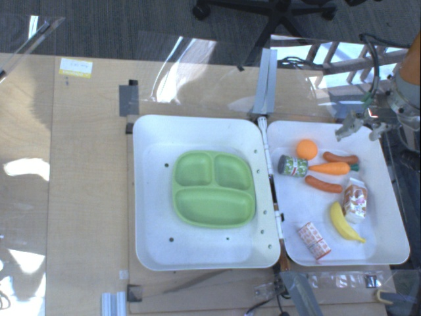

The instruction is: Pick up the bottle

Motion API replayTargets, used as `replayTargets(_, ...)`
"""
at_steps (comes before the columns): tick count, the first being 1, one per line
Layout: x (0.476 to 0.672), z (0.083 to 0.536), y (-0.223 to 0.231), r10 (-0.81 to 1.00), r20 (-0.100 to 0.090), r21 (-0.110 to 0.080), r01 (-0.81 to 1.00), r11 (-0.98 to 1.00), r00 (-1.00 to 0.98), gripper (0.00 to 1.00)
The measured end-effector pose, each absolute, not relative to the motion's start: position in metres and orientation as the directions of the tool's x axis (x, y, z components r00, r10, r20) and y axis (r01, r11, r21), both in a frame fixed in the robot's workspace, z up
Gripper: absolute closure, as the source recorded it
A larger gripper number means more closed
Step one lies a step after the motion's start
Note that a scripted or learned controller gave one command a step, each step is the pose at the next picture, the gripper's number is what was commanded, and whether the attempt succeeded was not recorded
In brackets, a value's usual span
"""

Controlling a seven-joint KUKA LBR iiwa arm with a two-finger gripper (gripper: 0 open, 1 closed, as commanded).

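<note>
Two white bins sit side by side on the bench (79,176). The left bin (151,242) holds a green divided plate (213,189) at its centre. The right bin (388,242) holds the bottle (292,166), lying on its side at the upper left of that bin, just beside an orange ball (306,149) and touching the tip of a carrot (329,168). Two sausages lie nearby, one (341,157) above the carrot and one (323,184) below it. A banana (344,223), a small pouch (355,201) and a carton (314,239) occupy the lower part. The gripper (360,128) hangs at the upper right of the frame over the right bin's far edge, well apart from the bottle; its fingers stand spread apart, holding nothing.
</note>
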State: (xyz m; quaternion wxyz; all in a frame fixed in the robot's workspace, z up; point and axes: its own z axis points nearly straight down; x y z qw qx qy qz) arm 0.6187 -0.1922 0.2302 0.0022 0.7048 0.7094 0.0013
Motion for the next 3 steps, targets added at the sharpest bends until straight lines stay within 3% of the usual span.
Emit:
replayTargets(1, 0.575, 0.110, -0.155, 0.999, 0.000, 0.002, 0.999, 0.034, -0.034, 0.00)
replayTargets(2, 0.610, 0.088, -0.087, 0.983, 0.002, 0.011, 0.983, -0.181, 0.181, 0.00)
replayTargets(3, 0.493, 0.105, -0.154, 0.998, -0.001, 0.003, 0.998, -0.066, 0.066, 0.00)
